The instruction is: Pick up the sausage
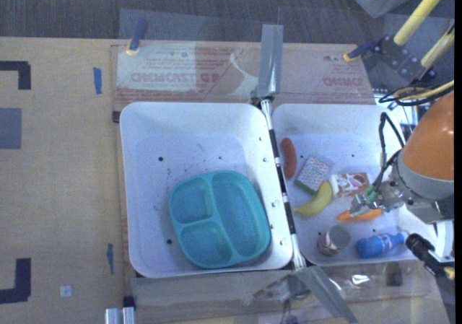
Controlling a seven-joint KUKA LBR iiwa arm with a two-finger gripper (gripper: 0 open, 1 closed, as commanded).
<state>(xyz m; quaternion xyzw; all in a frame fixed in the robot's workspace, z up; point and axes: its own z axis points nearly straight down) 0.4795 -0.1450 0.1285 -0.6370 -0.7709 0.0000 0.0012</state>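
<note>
The sausage (288,157) is a short reddish-orange link lying lengthwise against the left wall of the right bin (328,119), near its upper part. My gripper (369,203) hangs low over the right half of that bin, well to the right of and below the sausage. It sits just above an orange carrot (361,215). Nothing touches the sausage.
Between the sausage and the gripper lie a green-and-white checked block (312,174), a banana (317,200) and a red-and-white packet (351,182). A small can (332,239) and a blue bottle (380,244) lie near the front wall. The left bin (144,135) holds a teal divided plate (219,219).
</note>
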